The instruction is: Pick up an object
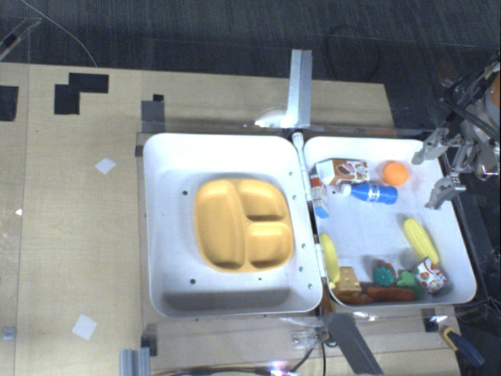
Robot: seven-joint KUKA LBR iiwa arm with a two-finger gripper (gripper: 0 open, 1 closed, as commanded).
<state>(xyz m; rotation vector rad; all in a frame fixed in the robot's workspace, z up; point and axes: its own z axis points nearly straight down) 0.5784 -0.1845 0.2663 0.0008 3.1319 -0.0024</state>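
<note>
Corn cob (420, 240) long axis diagonal, upper-left to lower-right

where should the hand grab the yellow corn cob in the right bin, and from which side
Probably the middle of the corn cob, coming straight down from above. It lies flat on the right bin floor, long and narrow, slanting from upper left to lower right, with bare floor on both long sides. Setting the fingers across its short width looks safest. The hand is at the bin's upper right edge.

Divided tray (241, 224) in left bin (168, 210), ball (396, 172), bottle (373, 193), corn cob (420, 240) in right bin (462, 276)
</note>
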